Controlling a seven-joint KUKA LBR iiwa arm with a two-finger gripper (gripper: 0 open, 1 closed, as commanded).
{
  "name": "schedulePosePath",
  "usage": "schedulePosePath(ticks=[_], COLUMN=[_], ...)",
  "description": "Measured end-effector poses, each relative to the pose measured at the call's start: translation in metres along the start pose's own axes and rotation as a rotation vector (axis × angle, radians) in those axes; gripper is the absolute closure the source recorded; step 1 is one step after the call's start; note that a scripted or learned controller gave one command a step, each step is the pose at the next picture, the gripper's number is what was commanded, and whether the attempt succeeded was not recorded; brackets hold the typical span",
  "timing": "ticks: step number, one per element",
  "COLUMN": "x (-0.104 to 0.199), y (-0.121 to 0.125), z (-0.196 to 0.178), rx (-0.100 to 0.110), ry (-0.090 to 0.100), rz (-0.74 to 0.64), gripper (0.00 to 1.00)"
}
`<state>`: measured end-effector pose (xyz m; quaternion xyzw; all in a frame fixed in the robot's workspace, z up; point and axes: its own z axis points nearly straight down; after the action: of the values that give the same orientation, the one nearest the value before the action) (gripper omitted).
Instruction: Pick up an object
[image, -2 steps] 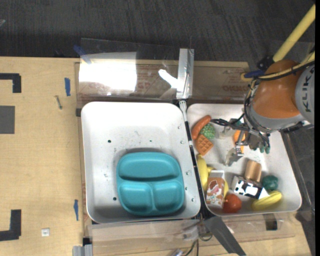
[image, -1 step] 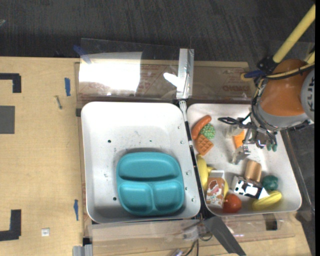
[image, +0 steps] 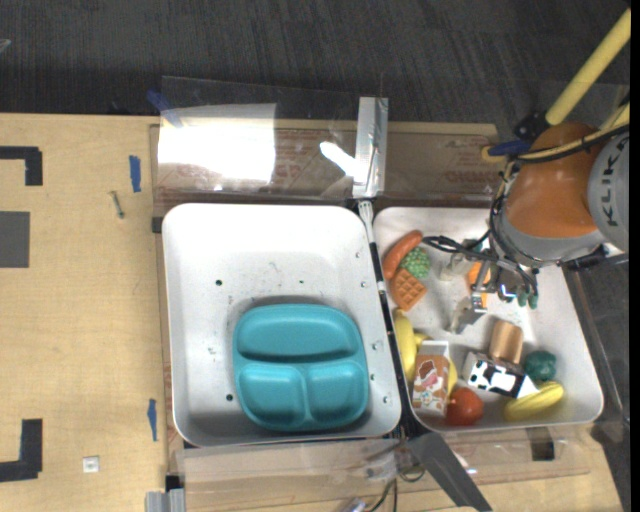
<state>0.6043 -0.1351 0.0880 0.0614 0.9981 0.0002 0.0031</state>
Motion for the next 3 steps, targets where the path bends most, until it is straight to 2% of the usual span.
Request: schedulePosePath(ticks=[1, 2, 3], x=[-0.002, -0.002, -0.022], y=[0.001, 0.001, 0.005], z=[-0.012, -0.011, 0.000], rx=[0.000, 0.000, 0.001], ry=[-0.007, -0.005, -0.002], rz=[-0.001, -0.001, 0.032], gripper=[1.00, 0.00, 0.00])
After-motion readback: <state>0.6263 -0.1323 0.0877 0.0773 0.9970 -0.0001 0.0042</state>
